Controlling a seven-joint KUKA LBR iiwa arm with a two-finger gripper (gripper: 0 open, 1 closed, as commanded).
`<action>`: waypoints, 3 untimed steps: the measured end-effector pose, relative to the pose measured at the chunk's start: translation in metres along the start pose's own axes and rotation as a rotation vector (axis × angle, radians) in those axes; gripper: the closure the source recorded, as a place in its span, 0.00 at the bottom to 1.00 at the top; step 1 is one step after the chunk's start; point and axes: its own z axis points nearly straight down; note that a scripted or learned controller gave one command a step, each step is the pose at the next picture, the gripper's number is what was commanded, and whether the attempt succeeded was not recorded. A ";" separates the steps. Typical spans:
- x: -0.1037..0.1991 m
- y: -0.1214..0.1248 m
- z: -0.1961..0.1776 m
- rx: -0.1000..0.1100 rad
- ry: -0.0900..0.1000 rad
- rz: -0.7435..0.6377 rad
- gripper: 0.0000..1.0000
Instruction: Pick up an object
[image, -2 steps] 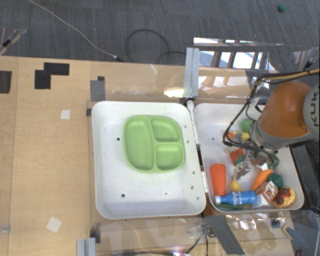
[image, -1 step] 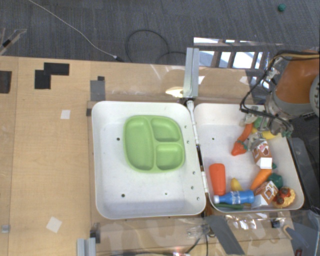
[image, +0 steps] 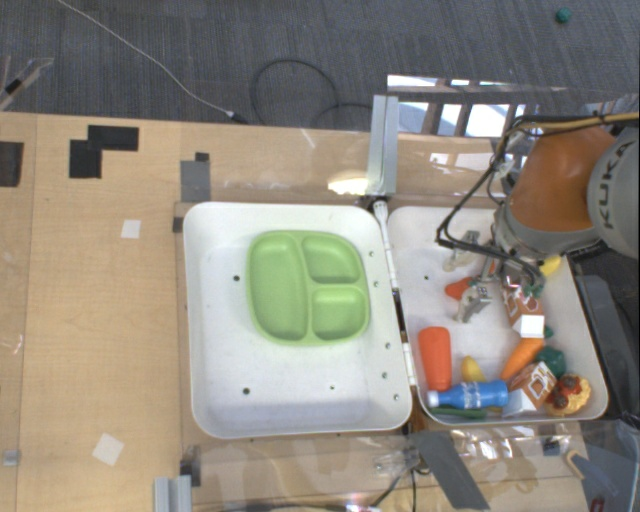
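Observation:
The right bin (image: 590, 330) holds several toy items. My gripper (image: 480, 297) hangs low over the bin's upper middle, below the orange wrist band (image: 555, 185). A small red piece (image: 457, 289) lies just to its left, touching or nearly touching it. A red-and-white carton (image: 525, 312) sits just to its right. Further forward are an orange cylinder (image: 434, 357), a blue bottle (image: 470, 397) lying flat, a yellow piece (image: 470, 368), a carrot (image: 523, 356) and a small printed box (image: 538, 381). I see nothing held.
The left bin (image: 215, 400) bears a green divided plate (image: 305, 286). A divider rail (image: 395, 300) separates the two bins. A yellow piece (image: 551, 265) lies under the wrist, and a brown-red toy (image: 568, 394) sits in the front right corner. Cables (image: 470, 205) loop beside the wrist.

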 end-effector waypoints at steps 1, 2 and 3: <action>0.022 -0.064 0.000 0.005 0.000 0.162 0.00; 0.017 -0.062 -0.015 0.006 -0.015 0.155 1.00; 0.018 -0.062 -0.014 0.006 -0.014 0.154 0.00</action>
